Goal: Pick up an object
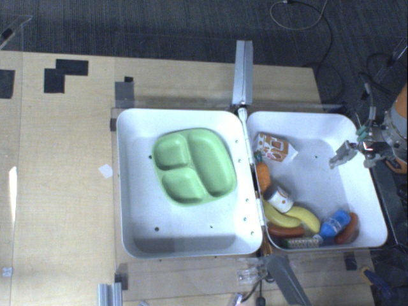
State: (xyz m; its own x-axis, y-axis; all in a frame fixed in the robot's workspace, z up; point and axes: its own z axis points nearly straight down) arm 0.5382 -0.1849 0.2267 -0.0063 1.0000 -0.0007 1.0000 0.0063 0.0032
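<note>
My gripper (342, 154) hangs over the right side of the right bin (319, 171), near its far right rim, with bare bin floor under it. Nothing shows at its tip. Well to its left, a white carton with orange print (274, 148) lies at the bin's far left. An orange carrot (262, 177) lies along the left wall. Along the near wall lie a small white jar (280, 200), a yellow banana (294, 218), a red sausage (287, 230) and a blue bottle (334, 225).
The left bin (137, 222) holds a green divided plate (194, 164). A metal post (243, 75) stands at the far end of the divider between the bins. Cables (299, 11) lie on the dark floor beyond the bench.
</note>
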